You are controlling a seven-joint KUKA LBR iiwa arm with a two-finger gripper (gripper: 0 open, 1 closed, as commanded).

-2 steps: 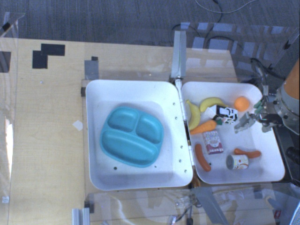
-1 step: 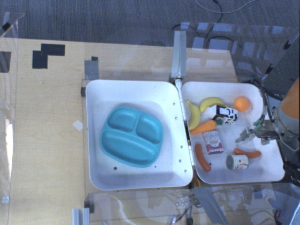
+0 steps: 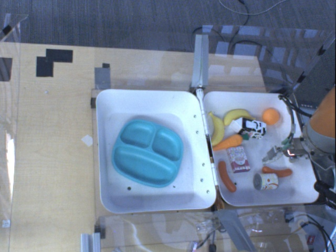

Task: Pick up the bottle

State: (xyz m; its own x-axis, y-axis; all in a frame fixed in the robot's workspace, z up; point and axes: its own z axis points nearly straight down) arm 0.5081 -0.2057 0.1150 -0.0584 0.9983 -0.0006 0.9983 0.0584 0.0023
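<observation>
Bottle [image 3: 266, 181] lying on side near front of right bin [image 3: 307, 197]. Red sausage [image 3: 277, 171] touching it behind, another sausage [image 3: 227, 176] to left. Gripper [image 3: 277, 153] hovering just behind bottle, nothing seen in it; claw wide or narrow, cannot tell. Packet [image 3: 238, 158] mid-bin. Carrot [image 3: 229, 142], bananas [image 3: 227, 122], orange [image 3: 271, 116] farther back. Blue plate [image 3: 148, 152] in left bin [image 3: 105, 156].

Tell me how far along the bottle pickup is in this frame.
Nothing looks done yet: the bottle lies on the floor of the right bin among the toy foods. In hand: the hand is low in that bin, just above the bottle in the view. Left: closing on the bottle and lifting.
</observation>
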